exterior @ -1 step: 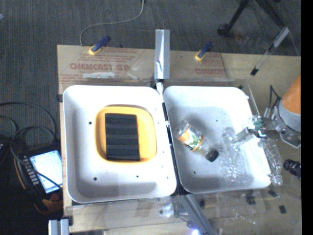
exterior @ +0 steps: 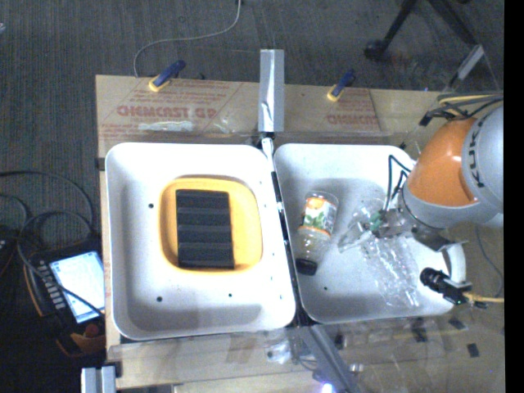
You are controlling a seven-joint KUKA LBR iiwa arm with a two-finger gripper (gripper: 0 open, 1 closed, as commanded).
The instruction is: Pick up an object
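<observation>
In the camera view, a small clear plastic bottle [exterior: 314, 229] lies on its side in the right bin [exterior: 344, 305], near that bin's left wall. It has a green, orange and white label around its middle and a dark cap at the end pointing toward the bottom of the view. Just to its right lies a crumpled piece of clear plastic wrap [exterior: 391, 264], spreading toward the bin's right side. The grey arm with its orange band [exterior: 438, 174] reaches over the right bin from the right, and the gripper [exterior: 382, 222] sits low above the upper edge of the wrap, apart from the bottle; whether it is spread or closed cannot be told, and nothing is seen held in it. The left bin [exterior: 131, 301] holds a yellow tray [exterior: 170, 219] with a black ribbed block [exterior: 203, 228] lying flat in it. Both bins rest on a wooden surface [exterior: 196, 113] with red lettering and two blue-and-yellow clamps [exterior: 166, 75] at its far edge. Around it lies grey carpet [exterior: 74, 23], with cables, a chair base [exterior: 417, 6] at the top, and a lit tablet [exterior: 74, 281] at the left.
</observation>
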